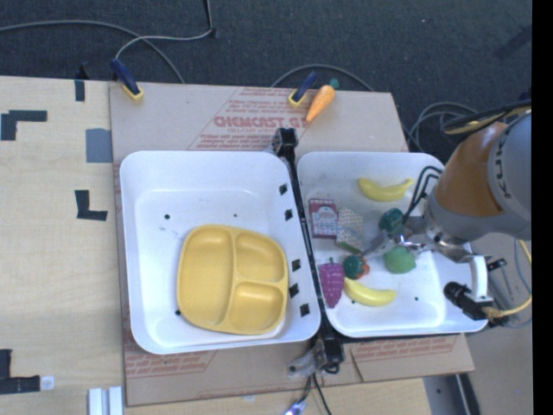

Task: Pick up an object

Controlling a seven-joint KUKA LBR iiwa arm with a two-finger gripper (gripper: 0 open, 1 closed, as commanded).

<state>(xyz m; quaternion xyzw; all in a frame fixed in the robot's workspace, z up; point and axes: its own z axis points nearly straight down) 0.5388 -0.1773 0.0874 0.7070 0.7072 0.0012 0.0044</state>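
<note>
Gripper: we see the gripper (390, 242) low in the right bin (432, 318), near its middle; we cannot tell its state
Green ball: a green ball (399, 259) sits just beside the gripper, toward the bin's right edge
Around: a red-and-green piece (355, 267) lies touching or nearly so on its other side; red carton (323, 217) and patterned packet (350, 226) near the bin's left edge
Bananas: one banana (384, 188) near the far edge, long axis along that edge; a second banana (370, 294) near the front edge, lying likewise
Purple packet: purple packet (331, 284) at the left edge, long axis front to back
Left bin: the left bin (147, 188) holds a yellow tray (232, 278) toward its front right corner
</note>
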